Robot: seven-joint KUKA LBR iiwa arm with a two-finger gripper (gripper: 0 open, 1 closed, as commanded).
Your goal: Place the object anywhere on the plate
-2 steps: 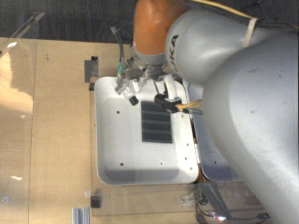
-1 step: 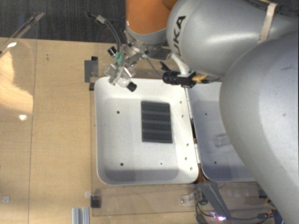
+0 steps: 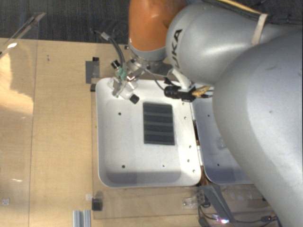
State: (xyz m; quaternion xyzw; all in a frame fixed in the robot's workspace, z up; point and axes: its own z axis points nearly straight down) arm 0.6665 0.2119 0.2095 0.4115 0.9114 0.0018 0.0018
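While the two-finger gripper (image 3: 124, 85) hangs over the left shallow white bin's (image 3: 110, 141) far-left corner, seemingly searching, its jaw state cannot be told.

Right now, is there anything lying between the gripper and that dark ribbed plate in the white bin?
In the camera view, nothing: only bare white bin floor separates the gripper, at the bin's far-left corner, from the dark ribbed plate.

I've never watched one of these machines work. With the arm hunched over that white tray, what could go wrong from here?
1. The end effector hangs right at the far-left corner of the left bin, so it could bump the rim.
2. The dark ridged plate lies apart from it toward the bin's middle; a release here would likely miss.
3. The bulky arm hides much of the right bin.
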